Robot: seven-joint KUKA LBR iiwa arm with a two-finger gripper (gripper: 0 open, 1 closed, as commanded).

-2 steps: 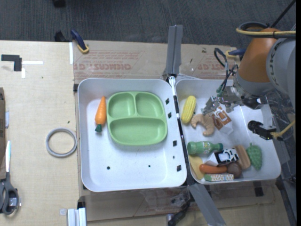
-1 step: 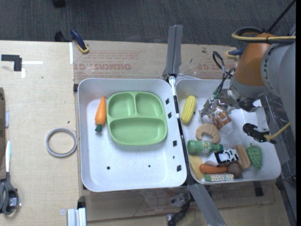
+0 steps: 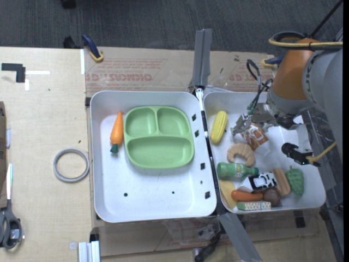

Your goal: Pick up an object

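Camera view: claw [image 3: 244, 125] hovers among corn [image 3: 218, 126], croissant [image 3: 241, 154], green bottle [image 3: 235, 171].

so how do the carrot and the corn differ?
The carrot is orange with a green stem end; the corn is yellow. The carrot lies in the left bin beside the green plate; the corn lies in the right bin. Both are toy foods lying roughly lengthwise up the view.

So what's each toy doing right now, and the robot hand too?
green plate: flat in the left bin, nothing on it
carrot: lying beside the plate's left edge
corn: lying in the right bin
croissant: lying below the gripper
green bottle: on its side
gripper: low over the right bin
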